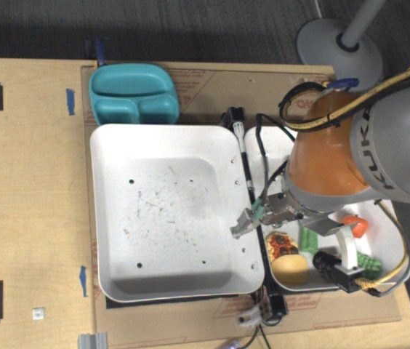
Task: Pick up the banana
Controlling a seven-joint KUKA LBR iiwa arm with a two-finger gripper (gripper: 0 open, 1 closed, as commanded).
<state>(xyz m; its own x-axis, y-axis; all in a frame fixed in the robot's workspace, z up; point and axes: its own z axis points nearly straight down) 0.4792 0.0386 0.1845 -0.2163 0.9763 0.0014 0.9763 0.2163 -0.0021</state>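
Banana (291, 267): I take it to be the pale yellow rounded piece in the lower left corner of the right bin (314, 287). A red-and-yellow item (281, 244) is just beside it, and a green piece (308, 238) is near. Claw (243, 225) hangs over the left bin's (118, 195) right rim, apart from the banana; I can't tell if it's open or closed. Teal tray (134, 93) sits against that bin's far edge on the tabletop (30, 195).

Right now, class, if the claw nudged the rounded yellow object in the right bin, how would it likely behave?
It would probably roll: the yellow object looks rounded, with no flat side showing. It likely wouldn't travel far, sitting near the right bin's front wall and beside a red-patterned item. Its smooth-looking surface might slip in a pinch.
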